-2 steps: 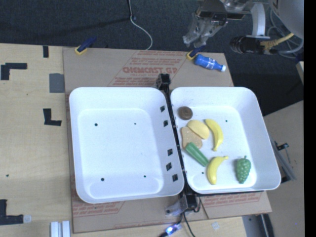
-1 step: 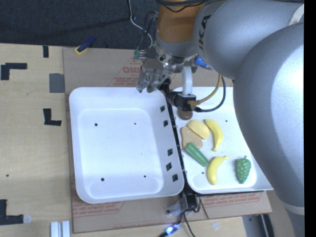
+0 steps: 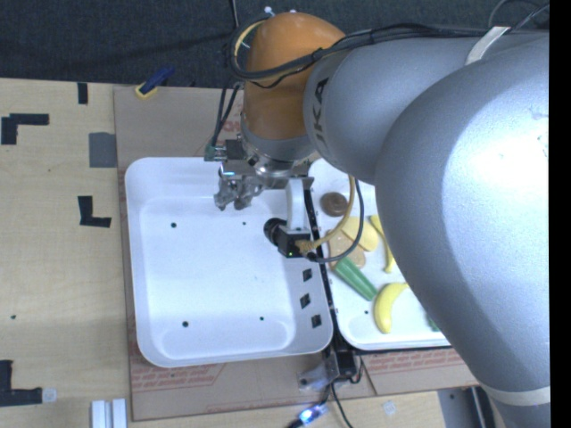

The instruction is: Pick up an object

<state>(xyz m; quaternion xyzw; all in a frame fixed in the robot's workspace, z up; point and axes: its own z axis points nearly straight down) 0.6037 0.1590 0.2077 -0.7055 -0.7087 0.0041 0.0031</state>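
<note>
Now gripper (image 3: 234, 196) above left bin (image 3: 152, 266)

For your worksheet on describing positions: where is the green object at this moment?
The green object lies in the right-hand bin, close to that bin's left wall, between the yellow pieces and below the brown round item.

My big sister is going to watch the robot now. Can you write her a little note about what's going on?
Gripper: over the upper part of the left bin, nothing seen between its fingers.
Things: yellow banana, green piece, brown round piece and other yellow pieces all lie in the right bin, partly hidden by the arm.
Done: nothing picked yet.
Left: move to the right bin, grab one object, lift it.
</note>
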